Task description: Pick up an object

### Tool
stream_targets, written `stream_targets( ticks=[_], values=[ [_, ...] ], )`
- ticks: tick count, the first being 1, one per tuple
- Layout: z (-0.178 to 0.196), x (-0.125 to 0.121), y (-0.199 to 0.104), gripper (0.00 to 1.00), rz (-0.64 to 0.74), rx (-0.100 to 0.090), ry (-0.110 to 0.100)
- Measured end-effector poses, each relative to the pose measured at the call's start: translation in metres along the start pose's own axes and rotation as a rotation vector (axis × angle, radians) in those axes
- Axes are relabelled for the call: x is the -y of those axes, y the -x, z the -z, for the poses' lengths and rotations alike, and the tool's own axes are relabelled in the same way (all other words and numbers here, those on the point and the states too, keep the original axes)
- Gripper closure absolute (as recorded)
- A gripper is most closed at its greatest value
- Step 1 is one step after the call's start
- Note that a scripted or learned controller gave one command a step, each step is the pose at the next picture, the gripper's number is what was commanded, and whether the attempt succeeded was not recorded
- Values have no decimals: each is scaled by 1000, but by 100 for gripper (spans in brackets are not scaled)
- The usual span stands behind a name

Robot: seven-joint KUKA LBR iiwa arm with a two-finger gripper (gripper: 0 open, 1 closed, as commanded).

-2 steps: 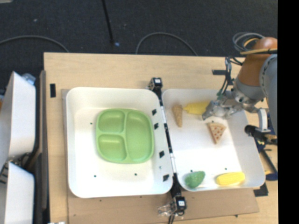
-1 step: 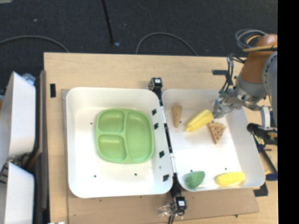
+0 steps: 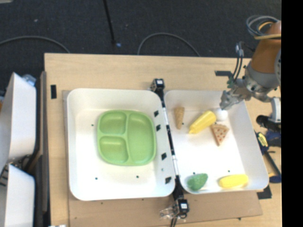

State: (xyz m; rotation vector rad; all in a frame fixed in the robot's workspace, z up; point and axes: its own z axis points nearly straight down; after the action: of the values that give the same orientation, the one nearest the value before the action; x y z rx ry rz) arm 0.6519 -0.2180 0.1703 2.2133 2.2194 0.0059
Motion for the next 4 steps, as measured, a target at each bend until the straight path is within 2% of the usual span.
stream_targets(
  ticks=[1,3,4],
  values=[
    [56,-2,2,100,1,1,0],
    [71,10,-88,100,2,-3,-6],
    [79,18,-143,100,4,-4,-6]
  ],
)
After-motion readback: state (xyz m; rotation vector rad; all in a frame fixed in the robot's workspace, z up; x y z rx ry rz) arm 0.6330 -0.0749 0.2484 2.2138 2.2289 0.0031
